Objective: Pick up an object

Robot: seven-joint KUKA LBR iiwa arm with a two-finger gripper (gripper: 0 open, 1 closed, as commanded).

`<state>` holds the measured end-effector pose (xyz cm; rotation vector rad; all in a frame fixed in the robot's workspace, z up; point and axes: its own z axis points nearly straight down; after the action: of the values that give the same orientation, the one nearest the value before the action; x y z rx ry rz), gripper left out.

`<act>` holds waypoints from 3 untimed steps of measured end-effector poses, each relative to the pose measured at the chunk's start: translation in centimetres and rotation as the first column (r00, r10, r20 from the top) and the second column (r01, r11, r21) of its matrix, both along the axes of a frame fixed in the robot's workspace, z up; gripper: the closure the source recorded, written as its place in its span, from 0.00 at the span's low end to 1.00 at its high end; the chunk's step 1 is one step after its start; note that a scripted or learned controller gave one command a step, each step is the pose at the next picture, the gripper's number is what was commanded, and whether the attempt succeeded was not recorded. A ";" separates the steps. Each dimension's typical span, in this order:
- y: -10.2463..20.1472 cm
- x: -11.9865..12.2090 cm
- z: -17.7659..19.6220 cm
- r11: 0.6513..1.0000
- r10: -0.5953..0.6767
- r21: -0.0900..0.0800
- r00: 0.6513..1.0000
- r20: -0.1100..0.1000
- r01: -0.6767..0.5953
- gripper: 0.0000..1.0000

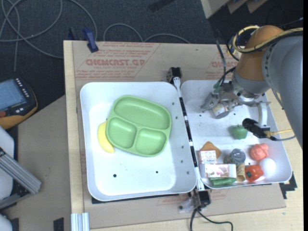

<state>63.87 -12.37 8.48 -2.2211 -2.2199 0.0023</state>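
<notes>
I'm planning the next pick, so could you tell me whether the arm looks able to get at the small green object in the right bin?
Probably yes: the green object lies alone on bare bin floor, just below the tool, with nothing over it.

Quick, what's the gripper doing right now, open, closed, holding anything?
Gripper: over the right bin, open or closed cannot be told; nothing seen held.

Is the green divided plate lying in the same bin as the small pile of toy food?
No, the green divided plate lies in the left bin, while the toy food is in the right bin.
</notes>
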 end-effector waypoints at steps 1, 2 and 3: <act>2.9 2.8 0.0 1.000 0.003 -0.001 1.000 0.005 -0.003 0.00; 2.3 -1.2 0.0 1.000 0.000 0.000 1.000 0.000 0.000 0.00; 2.1 2.8 0.0 1.000 0.002 -0.001 1.000 0.004 -0.002 0.00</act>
<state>66.70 -10.25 8.51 -2.2211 -2.2252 -0.0014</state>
